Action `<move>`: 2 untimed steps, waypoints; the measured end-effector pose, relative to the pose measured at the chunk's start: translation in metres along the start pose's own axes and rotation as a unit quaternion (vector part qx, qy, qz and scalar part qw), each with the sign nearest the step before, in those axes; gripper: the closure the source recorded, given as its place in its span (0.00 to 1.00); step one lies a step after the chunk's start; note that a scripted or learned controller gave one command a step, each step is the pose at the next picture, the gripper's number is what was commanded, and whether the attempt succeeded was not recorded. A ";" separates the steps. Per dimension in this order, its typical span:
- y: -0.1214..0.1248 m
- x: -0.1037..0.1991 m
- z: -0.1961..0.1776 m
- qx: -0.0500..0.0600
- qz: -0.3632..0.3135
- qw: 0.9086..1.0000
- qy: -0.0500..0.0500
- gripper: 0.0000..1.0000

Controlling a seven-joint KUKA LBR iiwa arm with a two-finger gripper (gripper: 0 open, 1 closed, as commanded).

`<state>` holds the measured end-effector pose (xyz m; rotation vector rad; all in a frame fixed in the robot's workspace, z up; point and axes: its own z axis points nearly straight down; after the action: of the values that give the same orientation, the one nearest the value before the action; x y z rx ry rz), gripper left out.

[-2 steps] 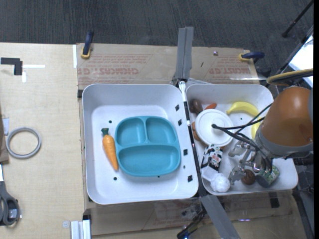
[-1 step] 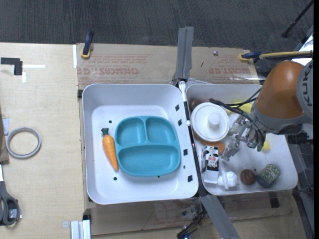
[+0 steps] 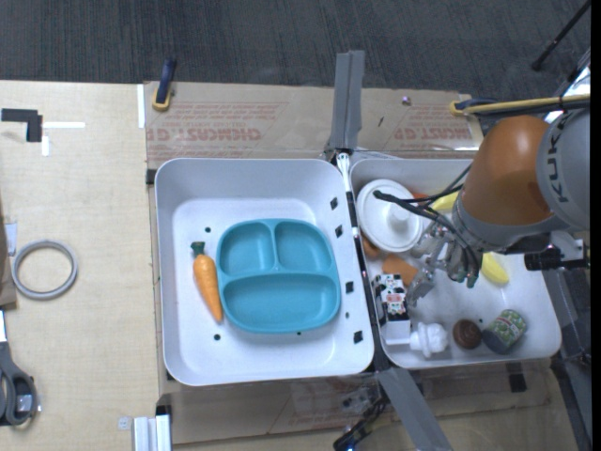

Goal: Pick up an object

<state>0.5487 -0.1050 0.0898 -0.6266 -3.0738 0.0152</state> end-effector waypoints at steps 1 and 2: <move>-0.101 -0.052 -0.002 -0.005 -0.037 0.999 -0.004 0.00; -0.099 -0.053 -0.012 -0.006 -0.039 0.999 -0.006 1.00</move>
<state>0.5588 -0.2165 0.1027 -0.5080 -3.1088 -0.0002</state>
